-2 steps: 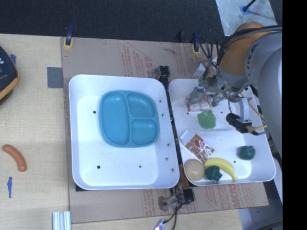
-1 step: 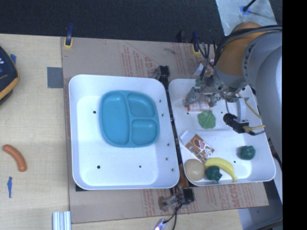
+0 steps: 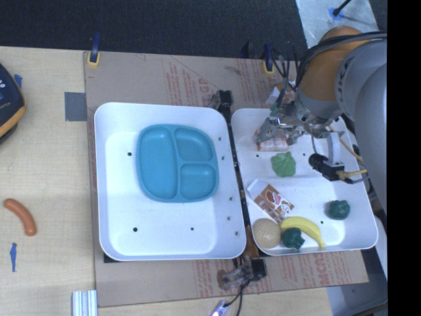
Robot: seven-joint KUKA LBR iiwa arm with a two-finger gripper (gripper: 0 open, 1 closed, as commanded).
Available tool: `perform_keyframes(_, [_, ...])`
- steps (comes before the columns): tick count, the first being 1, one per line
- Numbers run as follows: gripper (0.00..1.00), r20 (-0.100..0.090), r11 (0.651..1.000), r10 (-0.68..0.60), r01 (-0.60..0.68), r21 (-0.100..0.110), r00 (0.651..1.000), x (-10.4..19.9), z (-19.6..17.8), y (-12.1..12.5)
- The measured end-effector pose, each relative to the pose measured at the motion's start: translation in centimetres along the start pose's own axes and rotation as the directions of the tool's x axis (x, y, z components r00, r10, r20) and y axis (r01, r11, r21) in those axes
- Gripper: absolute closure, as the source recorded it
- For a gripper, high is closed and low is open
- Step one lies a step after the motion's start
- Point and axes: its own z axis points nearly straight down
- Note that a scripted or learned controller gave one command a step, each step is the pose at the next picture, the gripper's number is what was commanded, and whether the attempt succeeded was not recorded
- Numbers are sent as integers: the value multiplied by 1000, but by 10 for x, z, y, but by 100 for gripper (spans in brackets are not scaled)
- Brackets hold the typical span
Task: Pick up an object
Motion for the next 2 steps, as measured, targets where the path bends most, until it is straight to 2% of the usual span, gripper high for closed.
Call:
perform_keyframes(1, [100,-1,1000,1,-1,-4,1000,81,-90,-45])
perform_keyframes(2, [100,1,1000,0,0,-3,1000,147,-89,-42])
